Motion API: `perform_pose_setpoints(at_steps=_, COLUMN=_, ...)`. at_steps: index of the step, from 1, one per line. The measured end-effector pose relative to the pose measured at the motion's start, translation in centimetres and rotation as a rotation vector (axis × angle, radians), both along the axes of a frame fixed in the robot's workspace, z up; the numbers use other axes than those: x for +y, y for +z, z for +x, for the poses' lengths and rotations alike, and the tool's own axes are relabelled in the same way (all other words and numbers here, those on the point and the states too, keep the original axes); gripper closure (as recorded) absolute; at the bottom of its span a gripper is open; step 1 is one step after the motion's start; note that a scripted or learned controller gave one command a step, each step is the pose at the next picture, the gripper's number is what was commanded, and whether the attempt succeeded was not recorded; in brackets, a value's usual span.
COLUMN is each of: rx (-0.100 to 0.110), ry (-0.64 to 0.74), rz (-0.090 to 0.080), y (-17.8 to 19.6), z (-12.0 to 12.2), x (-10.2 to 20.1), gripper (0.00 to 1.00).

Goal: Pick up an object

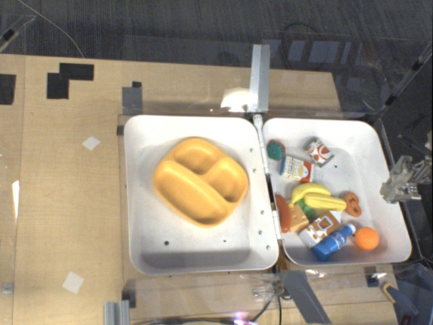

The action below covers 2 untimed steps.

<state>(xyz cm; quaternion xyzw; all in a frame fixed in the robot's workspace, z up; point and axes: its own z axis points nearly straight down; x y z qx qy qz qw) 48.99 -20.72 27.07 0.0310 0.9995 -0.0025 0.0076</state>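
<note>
The right bin (365, 135) holds several toy foods. A yellow banana (316, 197) lies in the middle, with a brown pretzel (351, 204) to its right. An orange (366, 238) and a blue bottle (333, 244) sit near the front wall. A teal piece (274, 149), a white juice carton (295, 168) and a small red-and-white carton (319, 153) lie toward the back. My gripper (404, 183) hangs at the bin's right rim, apart from all the objects, small and grey in the view.
In the left bin (142, 249) lies a yellow divided plate (201, 180). A metal post (260, 76) rises behind the seam between the bins. Wooden bench top surrounds both bins.
</note>
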Motion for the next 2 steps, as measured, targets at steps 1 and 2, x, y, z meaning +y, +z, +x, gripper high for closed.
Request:
perform_pose_setpoints(at_steps=1, rx=-0.006, ry=0.000, rz=-0.001, y=1.10, z=0.24, x=0.06, gripper=1.00)
perform_pose_setpoints(at_steps=2, rx=-0.006, ry=0.000, rz=0.000, y=1.06, z=0.24, x=0.08, gripper=0.00)
